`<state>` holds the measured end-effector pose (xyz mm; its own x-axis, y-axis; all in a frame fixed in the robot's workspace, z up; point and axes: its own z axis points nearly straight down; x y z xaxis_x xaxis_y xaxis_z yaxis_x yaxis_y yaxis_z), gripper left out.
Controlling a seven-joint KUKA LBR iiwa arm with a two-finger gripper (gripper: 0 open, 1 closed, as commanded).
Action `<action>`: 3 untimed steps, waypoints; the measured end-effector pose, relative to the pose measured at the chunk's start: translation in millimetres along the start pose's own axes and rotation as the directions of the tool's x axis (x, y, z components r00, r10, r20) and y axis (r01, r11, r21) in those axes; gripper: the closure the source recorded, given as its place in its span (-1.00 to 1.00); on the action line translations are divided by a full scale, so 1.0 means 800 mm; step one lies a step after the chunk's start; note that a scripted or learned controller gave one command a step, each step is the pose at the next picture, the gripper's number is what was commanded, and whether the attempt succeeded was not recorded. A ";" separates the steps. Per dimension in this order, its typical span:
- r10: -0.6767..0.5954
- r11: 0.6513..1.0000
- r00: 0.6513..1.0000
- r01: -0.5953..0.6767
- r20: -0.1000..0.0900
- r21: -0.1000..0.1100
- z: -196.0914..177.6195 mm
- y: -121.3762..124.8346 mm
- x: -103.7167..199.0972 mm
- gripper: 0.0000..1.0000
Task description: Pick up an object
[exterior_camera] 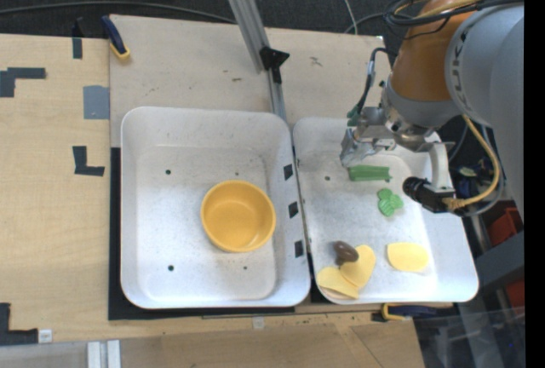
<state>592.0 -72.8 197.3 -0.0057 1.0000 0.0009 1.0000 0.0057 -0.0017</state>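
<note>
- Gripper (358, 155): low in right bin (319, 187), upper part, just above/at left end of green block (369, 174). Whether it's open or closed, and whether it has hold of anything – can't tell; wrist body hides that.
- Green block: flat oblong, lies approx level along bin floor, right beside gripper. Likely target. Looks stiff, light, prob. plastic or foam; smooth sides may slip. Best hold – across the short width, near mid-length, so it won't pivot.
- Small green piece (389, 204): lumpy, near block, below-right. Light; irregular shape, awkward to pinch.
- Yellow flat pieces: one at (408, 256), a heart-ish one at (351, 274), front of right bin. Thin, lie flat – hard to get under.
- Brown lump (345, 252): touching the heart-ish piece. Small, rounded; may roll.
- Yellow bowl (238, 215): left bin (153, 145), upright, well apart from gripper. Rigid, light; take by rim.
- Bench (51, 187): carries both bins.
</note>
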 end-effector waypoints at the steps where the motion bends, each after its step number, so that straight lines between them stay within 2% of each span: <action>1: -0.002 1.000 1.000 0.002 -0.001 -0.002 -0.017 0.016 0.072 1.00; 2: -0.002 1.000 1.000 0.002 -0.001 -0.002 -0.035 0.026 0.140 1.00; 3: -0.001 1.000 1.000 0.001 -0.001 0.001 -0.029 0.023 0.205 1.00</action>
